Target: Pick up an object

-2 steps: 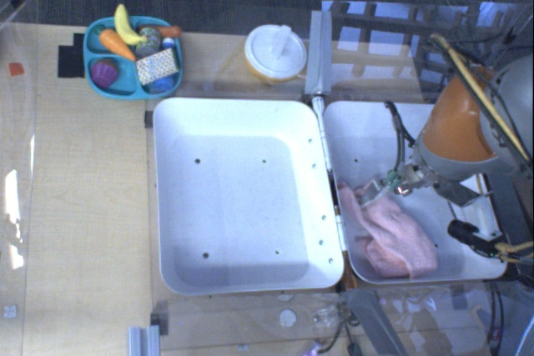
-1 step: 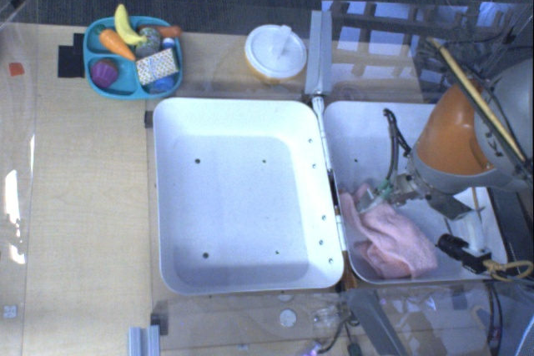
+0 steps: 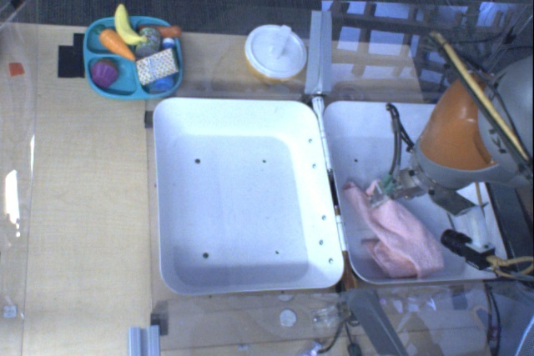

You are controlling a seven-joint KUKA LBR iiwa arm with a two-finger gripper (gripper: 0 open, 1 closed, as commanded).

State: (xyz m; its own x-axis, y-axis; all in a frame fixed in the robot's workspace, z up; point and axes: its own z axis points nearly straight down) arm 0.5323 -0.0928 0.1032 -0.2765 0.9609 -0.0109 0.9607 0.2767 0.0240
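A crumpled pink cloth [image 3: 392, 233] lies in the right white bin [image 3: 359, 137], toward its front. My gripper [image 3: 385, 189] hangs low over the cloth's upper edge, reaching in from the right beneath the orange band of the arm. Its tip sits right at the cloth, touching or nearly touching it. The left white bin [image 3: 238, 196] lies beside it.
A blue tray [image 3: 125, 87] of toy food, with a banana and a carrot, stands at the back left of the bench. A white lidded container [image 3: 275, 52] sits behind the bins. A metal divider [image 3: 317, 54] rises between the bins at the back.
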